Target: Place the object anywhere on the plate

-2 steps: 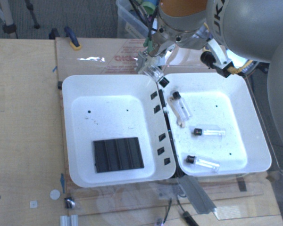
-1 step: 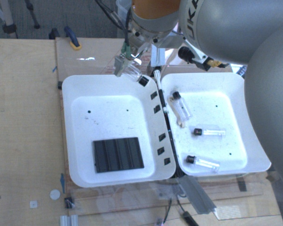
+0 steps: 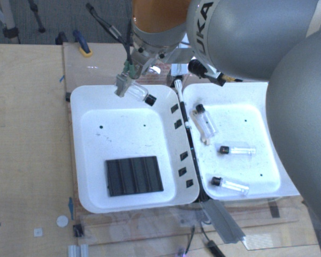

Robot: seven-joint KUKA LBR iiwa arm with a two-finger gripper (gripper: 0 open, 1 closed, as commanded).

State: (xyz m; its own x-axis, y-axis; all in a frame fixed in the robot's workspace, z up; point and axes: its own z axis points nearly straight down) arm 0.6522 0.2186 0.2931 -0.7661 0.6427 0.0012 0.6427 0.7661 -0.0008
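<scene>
While the black ribbed plate (image 3: 134, 176) waits at lower left of the frame, the gripper (image 3: 126, 83) pinches a clear vial (image 3: 138, 93) at upper centre; three vials (image 3: 203, 123) lie right. A shallow end-grip risks dropping it short.

gripper (image 3: 129, 84) over far rim of left bin (image 3: 85, 143), clear vial (image 3: 138, 94) with black cap between its fingers.
i see the black ridged plate (image 3: 134, 175) low in that bin; three more vials (image 3: 204, 123) lie in the right bin (image 3: 267, 138).
</scene>
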